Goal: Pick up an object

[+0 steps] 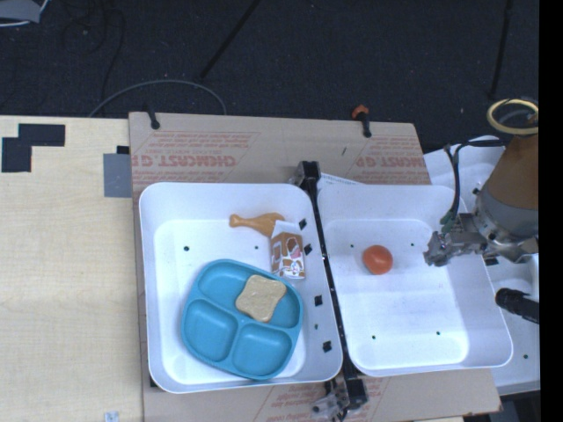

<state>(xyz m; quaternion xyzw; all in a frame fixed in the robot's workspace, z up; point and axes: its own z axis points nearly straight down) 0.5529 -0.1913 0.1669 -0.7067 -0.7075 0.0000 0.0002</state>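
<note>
In the right-hand bin (400,323), near its middle and a little toward the divider, a small round red-orange tomato (377,259) sat alone on the white floor. My claw (440,249) was at that bin's right wall, just to the right of the tomato and not touching it; from this slanted camera I could not tell how it was set, since the dark mechanism blurred into one shape.

My worry was the roundness. I judged that a ball-like thing on a smooth bin floor would roll at the slightest off-centre nudge, and a descent landing on its edge would likely send it skittering toward the divider. A squeeze taken too high on the curve might also pop it out.

The tomato looked smooth, evenly coloured and slightly glossy, with no stem that I could make out.

The left bin (163,236) held a blue divided plate (211,328) carrying a piece of bread (260,297), a small printed carton (288,255) and a tan drumstick-shaped toy (255,222), all well apart from the claw.
</note>
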